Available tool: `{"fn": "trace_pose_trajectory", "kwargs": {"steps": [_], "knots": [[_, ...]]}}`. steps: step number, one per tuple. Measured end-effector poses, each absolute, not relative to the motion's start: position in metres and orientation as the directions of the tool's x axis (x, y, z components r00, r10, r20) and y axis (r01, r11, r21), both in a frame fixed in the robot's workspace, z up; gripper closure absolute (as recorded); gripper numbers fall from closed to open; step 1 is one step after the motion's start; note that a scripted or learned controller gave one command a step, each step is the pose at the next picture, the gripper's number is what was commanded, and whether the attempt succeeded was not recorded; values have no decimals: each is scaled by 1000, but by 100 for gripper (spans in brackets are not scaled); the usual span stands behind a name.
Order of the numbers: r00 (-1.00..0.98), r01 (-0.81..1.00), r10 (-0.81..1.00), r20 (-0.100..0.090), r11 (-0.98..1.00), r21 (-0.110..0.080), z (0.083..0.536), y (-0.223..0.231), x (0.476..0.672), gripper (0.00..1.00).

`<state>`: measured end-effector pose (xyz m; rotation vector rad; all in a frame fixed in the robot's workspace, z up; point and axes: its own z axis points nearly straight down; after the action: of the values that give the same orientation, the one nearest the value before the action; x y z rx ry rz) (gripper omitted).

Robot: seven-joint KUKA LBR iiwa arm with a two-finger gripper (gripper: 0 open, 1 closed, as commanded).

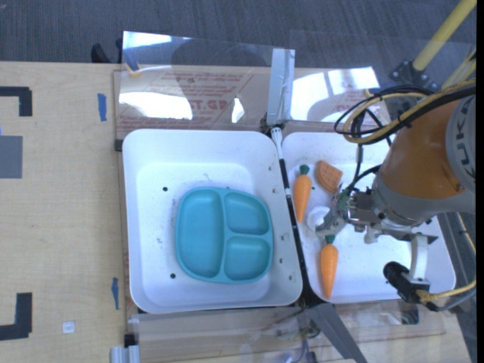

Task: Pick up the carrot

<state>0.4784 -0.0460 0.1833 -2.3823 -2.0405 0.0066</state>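
Plainly risky: gripper [330,224], finger state not discernible, between two carrots [302,193] [328,269] near right bin's [439,278] left wall, beside bread [329,175], likely grabbing nothing.

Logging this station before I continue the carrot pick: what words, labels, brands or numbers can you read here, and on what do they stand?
Red print on the clear panel behind the left bin: too blurred and glare-washed to read.
Dark lettering on the arm's grey casing at the right edge: cut off, not readable.
Blue tape marks on the wooden bench: no writing.
Teal divided plate, both carrots: no text.
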Motion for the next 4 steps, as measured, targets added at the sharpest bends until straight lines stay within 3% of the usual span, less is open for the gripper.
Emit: {"fn": "trace_pose_trajectory", "kwargs": {"steps": [1,2,3,4], "knots": [[76,997,997,0,-76,5,87,-106,481,0],[4,1000,1000,5,-4,12,190,-8,550,0],[39,999,999,-1,-39,-3,184,-48,479,0],[-8,1000,1000,1,8,2,210,7,556,0]]}}
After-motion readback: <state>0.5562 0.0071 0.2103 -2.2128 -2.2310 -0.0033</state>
